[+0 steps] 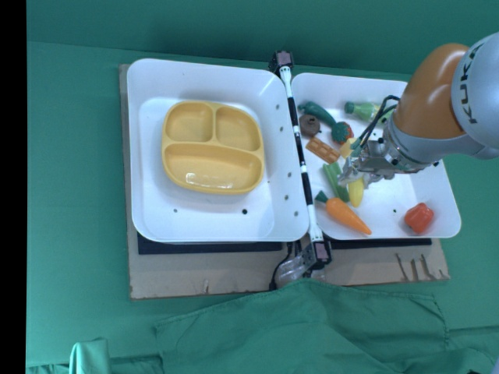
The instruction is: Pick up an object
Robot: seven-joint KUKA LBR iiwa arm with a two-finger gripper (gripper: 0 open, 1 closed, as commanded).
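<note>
Grey and orange, the arm is hanging over the right bin, its gripper sitting just above a yellow toy vegetable beside a green pod. Whether the claw is released or clenched I cannot tell. A clean descent would be straddling one piece alone, keeping off the toy carrot nearby.

the only lettering i can read is "ku", dark capitals on the grey casing of the arm, cut off at the edge.
</note>
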